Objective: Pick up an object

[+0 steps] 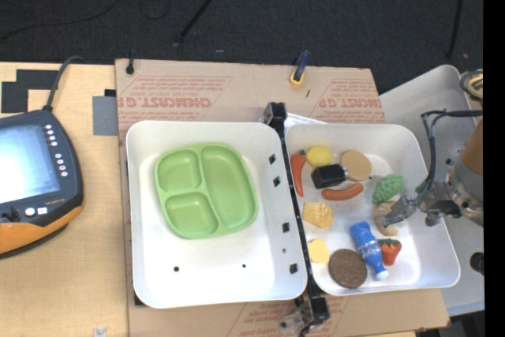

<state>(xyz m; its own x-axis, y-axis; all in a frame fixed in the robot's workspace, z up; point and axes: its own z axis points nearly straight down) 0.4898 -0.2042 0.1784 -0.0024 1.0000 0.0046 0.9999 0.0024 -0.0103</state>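
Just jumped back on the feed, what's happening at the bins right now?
The arm reaches in from the right, and its gripper sits low over the right bin, close to the green broccoli piece and the blue bottle. Nothing can be seen held between the jaws. The rest of the toy food lies in that bin too. The left bin holds just the green divided plate.
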